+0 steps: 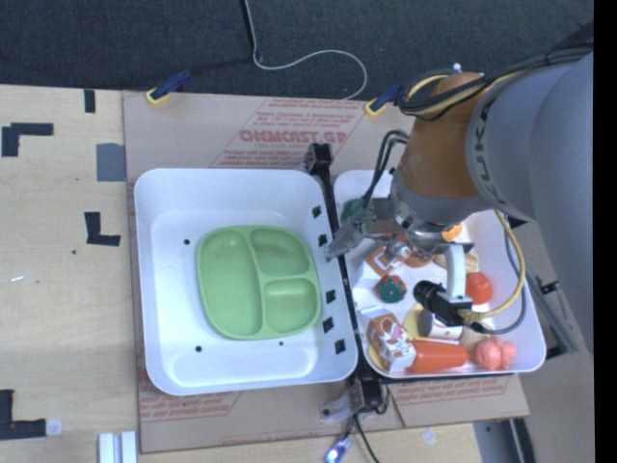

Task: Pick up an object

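Observation:
The arm reaches in from the right over the right bin (528, 302), and its orange band covers the bin's far half. My gripper (388, 252) hangs low over the bin's middle left, just above a small dark green round toy (389, 289). Along the bin's near wall lie a red-and-white patterned box (385, 341), an orange carrot (440, 357) and a pink toy (495, 353). A red-orange piece (478, 285) sits toward the right wall. Whatever lies under the wrist is hidden.
The left bin (164, 210) holds a green divided plate (258, 281) near its middle. A black divider rail (333, 258) runs between the two bins. A white cable (299, 61) loops across the dark floor behind the bench.

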Robot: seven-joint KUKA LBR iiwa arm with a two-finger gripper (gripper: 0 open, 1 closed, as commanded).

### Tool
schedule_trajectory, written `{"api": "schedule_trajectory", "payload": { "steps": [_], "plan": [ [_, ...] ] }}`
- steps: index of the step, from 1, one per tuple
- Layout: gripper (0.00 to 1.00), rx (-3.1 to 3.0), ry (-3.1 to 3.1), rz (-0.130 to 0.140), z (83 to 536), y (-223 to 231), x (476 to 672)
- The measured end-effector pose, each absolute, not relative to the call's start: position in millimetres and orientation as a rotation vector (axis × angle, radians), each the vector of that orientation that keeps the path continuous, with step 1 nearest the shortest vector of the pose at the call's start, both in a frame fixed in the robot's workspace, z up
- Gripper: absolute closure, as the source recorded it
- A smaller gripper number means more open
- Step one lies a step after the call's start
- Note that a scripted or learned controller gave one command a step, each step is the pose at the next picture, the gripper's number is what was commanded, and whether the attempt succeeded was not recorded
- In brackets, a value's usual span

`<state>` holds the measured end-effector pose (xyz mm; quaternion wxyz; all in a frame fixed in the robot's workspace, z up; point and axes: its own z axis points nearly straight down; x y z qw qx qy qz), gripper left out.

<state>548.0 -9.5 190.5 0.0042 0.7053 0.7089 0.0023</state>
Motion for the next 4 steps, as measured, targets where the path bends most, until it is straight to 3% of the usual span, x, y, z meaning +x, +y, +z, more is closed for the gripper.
{"api": "schedule_trajectory", "payload": {
  "steps": [1, 2, 3, 4],
  "plan": [
    [0.00, 2.211, 2.239, 0.000, 199.8, 106.0, 499.8],
    [0.00, 2.211, 2.216, 0.023, 375.7, 93.5, 548.1],
    [0.00, 2.213, 2.233, 0.000, 380.2, 163.7, 502.1],
    [0.00, 2.217, 2.227, -0.004, 353.3, 210.9, 529.8]
  ]
}}
